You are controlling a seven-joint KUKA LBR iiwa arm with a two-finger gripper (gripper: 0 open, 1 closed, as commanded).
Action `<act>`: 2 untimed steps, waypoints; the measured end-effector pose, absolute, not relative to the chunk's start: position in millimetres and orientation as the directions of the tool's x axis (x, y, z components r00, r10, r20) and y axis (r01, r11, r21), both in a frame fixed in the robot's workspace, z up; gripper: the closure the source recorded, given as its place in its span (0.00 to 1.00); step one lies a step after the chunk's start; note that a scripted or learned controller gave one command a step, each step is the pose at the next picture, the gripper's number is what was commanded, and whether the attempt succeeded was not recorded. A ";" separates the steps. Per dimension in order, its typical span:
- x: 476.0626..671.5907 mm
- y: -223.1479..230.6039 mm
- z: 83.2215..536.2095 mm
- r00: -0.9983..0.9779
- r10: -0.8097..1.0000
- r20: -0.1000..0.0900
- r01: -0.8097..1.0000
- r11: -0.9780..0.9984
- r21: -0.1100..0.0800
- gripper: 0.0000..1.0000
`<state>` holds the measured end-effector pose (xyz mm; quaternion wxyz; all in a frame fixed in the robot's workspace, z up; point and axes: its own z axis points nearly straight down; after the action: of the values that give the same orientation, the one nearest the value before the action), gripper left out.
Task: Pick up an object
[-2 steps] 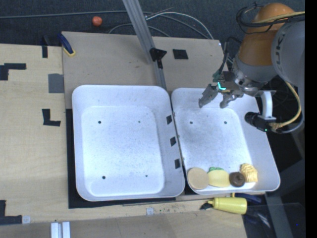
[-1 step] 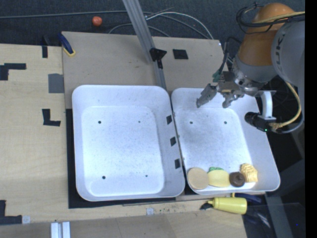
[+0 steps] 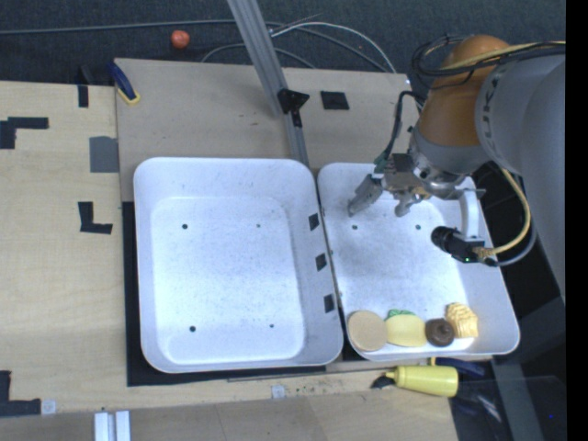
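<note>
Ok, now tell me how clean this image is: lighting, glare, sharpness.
Camera view: soft, even lighting with only faint shadows; the shallow white left bin and shallow white right bin look bright and slightly washed out, without hard glare; the overall image is low in resolution and a bit soft, so the small food-like pieces along the right bin's near edge blur together; the robot's hand shows little detail.

Arm (image 3: pixel 514 108): grey, orange band (image 3: pixel 459 99) above wrist, entering from right. Wrist bent downward. Gripper (image 3: pixel 384 201): above the far end of the right bin (image 3: pixel 404 255), jaws spread apart, nothing between them.
</note>
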<state>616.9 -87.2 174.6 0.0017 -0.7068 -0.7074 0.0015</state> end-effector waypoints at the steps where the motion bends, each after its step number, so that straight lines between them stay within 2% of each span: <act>1: 616.5 -91.9 130.6 0.000 1.000 0.000 1.000 0.000 -0.005 0.00; 2: 616.5 -91.5 88.0 -0.001 1.000 0.000 1.000 0.001 -0.001 0.00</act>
<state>616.5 -91.5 88.0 0.0001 -0.7068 -0.7074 0.0005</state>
